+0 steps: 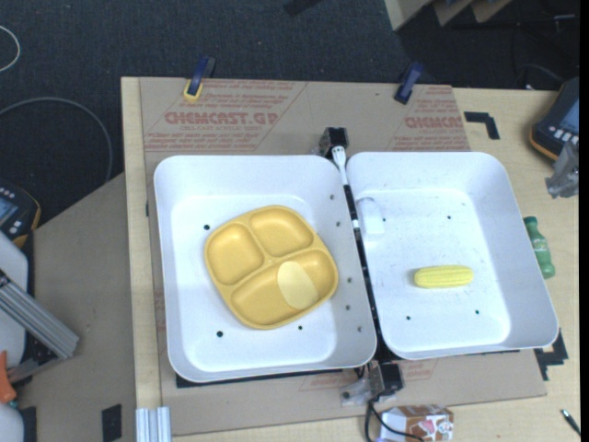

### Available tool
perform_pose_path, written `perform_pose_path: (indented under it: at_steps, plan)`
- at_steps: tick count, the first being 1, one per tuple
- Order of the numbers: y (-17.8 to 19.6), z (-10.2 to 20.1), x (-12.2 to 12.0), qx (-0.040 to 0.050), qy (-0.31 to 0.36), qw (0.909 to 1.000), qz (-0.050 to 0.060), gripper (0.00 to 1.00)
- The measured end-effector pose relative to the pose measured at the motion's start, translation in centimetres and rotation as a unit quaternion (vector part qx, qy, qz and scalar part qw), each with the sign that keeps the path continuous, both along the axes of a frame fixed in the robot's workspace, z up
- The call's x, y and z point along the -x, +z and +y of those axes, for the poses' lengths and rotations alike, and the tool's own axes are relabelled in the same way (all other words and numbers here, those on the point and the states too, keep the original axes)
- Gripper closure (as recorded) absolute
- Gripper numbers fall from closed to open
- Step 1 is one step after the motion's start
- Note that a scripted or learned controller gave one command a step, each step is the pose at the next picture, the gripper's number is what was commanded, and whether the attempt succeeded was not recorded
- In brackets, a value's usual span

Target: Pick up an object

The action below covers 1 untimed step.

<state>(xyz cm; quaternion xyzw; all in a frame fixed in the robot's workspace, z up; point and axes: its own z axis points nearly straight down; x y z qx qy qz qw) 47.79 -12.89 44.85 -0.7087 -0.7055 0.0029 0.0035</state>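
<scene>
- Yellow corn cob [443, 277] lies flat in right bin [497, 178], lower centre.
- Yellow divided plate [270, 265] in left bin [184, 182], pale oval piece [296, 284] on it, possibly food.
- Gripper [563, 175] at right edge; fingers' state can't tell.

- The floor [83, 35] is dark blue carpet.
- A brown board [304, 109] covers the bench.
- Thin cables [64, 109] lie on the floor.
</scene>
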Motion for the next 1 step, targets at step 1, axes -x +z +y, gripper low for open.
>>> perform_pose_path:
  at_steps: [1]
  plan:
    - [9.21,0.98,-3.82,0.0024,0.004,0.9999,-0.011,1.00]
